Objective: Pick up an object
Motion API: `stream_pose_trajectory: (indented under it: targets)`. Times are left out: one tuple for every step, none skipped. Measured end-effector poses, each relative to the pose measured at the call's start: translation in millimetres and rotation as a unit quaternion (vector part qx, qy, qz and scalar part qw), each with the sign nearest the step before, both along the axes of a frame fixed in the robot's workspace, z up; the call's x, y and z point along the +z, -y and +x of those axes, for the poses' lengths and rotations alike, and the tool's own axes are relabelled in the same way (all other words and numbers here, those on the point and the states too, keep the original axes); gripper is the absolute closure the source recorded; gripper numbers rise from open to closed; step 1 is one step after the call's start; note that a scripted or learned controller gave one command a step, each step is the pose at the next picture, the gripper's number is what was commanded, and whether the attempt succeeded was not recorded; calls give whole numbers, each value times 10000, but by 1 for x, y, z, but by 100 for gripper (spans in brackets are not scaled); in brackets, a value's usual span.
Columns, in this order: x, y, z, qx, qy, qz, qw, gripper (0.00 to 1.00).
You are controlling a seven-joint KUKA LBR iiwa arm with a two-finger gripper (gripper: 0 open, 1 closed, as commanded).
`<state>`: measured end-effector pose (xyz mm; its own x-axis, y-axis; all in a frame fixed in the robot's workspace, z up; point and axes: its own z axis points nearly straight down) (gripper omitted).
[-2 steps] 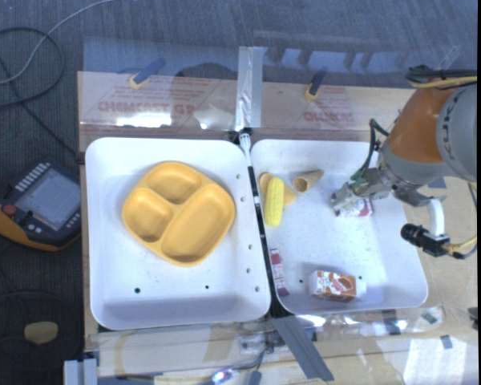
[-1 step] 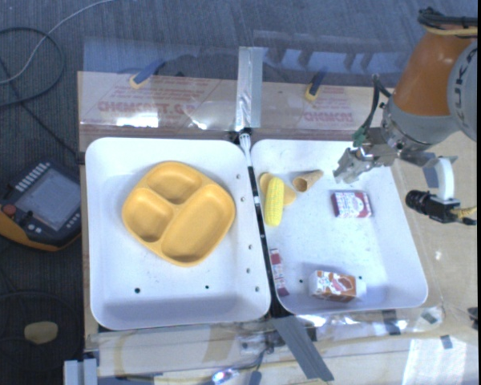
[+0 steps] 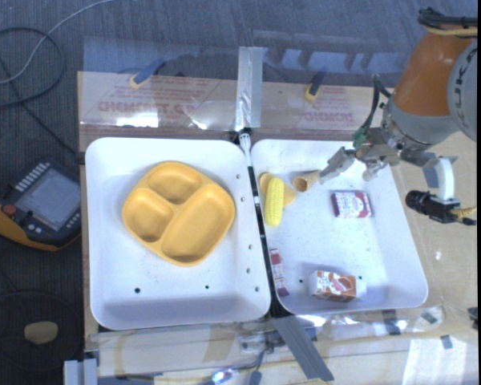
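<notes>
My gripper (image 3: 354, 168) hangs over the back of the right bin (image 3: 401, 247), open, with nothing between its fingers. One finger (image 3: 335, 168) points down-left toward a small tan cone (image 3: 304, 182), just apart from it. A yellow corn cob (image 3: 273, 200) lies against the bin's left wall. A red and white carton (image 3: 351, 204) sits just in front of the gripper. Near the front lie an orange and white carton (image 3: 335, 285) and a thin red bar (image 3: 276, 268) by the left wall.
The left bin (image 3: 112, 287) holds a yellow divided plate (image 3: 179, 212). A metal strip (image 3: 249, 95) stands behind the divider between the bins. A handheld pendant (image 3: 40, 205) lies on the floor at the left. A black fitting (image 3: 430, 202) sticks out by the right bin's right rim.
</notes>
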<state>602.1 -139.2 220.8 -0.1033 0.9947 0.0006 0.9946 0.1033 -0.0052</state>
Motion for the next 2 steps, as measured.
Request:
stream_pose_trajectory:
  targets:
    - [-118,44,18,-136,94,-28,9999,0]
    - [-126,64,-22,375,143,-35,9992,0]
